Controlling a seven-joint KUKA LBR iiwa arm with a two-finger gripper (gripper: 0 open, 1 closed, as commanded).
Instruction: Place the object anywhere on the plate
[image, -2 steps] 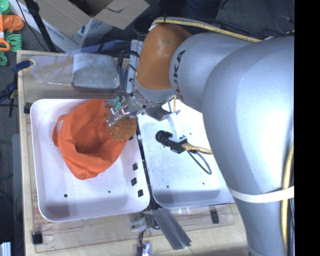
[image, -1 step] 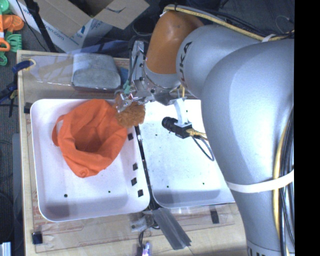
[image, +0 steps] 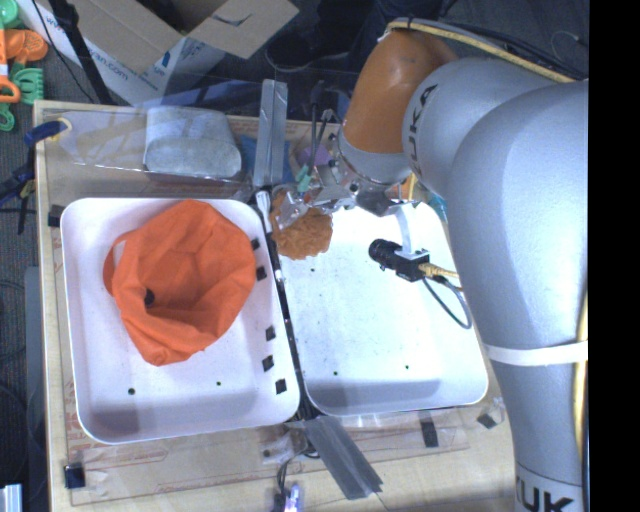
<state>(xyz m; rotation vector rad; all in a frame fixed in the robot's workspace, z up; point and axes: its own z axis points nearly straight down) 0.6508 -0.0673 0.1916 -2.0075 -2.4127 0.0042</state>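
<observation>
Your claw (image: 292, 205) sits low over the far left corner of the right bin (image: 400, 340), right at the divider between the two bins. You cannot tell from this angle how it stands: metal parts of it are visible, but the wrist above crowds them. A brown, lumpy object (image: 303, 235) lies just under and beside it in that same corner; it appears to touch the claw, though whether it is gripped is not clear.

Working from the near edge outward: the left bin (image: 90, 390) holds an orange plate (image: 180, 280), floppy and crumpled like a bowl, well apart from the brown object. A black cable fitting (image: 400, 260) hangs over the right bin. Beyond the bins, a grey pad (image: 193, 143) rests on the bench (image: 60, 130).
</observation>
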